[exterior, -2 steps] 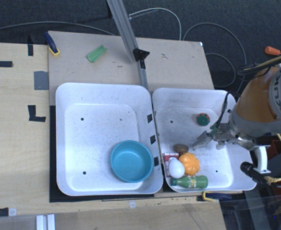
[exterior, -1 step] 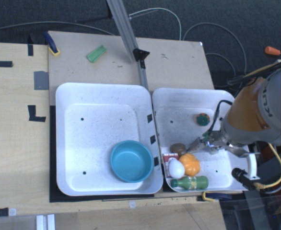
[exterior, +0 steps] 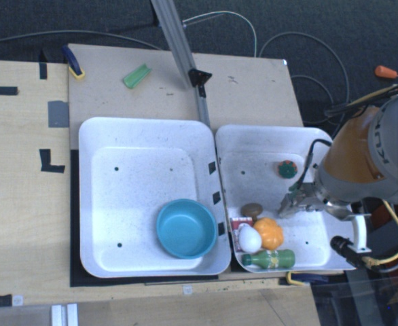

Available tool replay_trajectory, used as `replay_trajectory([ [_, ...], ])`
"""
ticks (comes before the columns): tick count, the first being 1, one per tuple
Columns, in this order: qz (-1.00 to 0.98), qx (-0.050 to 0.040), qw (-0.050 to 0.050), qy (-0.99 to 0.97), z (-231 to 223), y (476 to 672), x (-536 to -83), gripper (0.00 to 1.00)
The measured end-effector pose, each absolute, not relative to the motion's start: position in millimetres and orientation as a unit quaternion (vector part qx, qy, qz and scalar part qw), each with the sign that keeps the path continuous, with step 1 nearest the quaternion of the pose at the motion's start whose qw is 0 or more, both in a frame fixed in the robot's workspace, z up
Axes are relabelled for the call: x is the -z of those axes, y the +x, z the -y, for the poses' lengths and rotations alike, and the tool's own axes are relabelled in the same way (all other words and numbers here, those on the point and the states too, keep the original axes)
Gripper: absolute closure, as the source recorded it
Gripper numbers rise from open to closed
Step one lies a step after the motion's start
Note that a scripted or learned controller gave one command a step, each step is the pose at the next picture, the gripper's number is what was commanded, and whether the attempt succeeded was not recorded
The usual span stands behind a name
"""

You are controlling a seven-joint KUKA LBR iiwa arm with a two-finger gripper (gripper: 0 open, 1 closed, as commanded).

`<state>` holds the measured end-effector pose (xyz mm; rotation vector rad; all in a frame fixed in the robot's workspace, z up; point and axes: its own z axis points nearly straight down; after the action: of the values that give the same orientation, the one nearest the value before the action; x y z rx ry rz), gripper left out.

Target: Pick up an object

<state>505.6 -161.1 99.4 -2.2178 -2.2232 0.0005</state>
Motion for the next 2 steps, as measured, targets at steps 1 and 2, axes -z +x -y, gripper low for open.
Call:
replay_trajectory([
  [1,0.708,0.001,-0.002,-0.706,158.8,513.4,-159.7,1.0],
  [2,0.708,0.0009,-0.001,-0.706,151.1,507.9,-209.4,1.0],
])
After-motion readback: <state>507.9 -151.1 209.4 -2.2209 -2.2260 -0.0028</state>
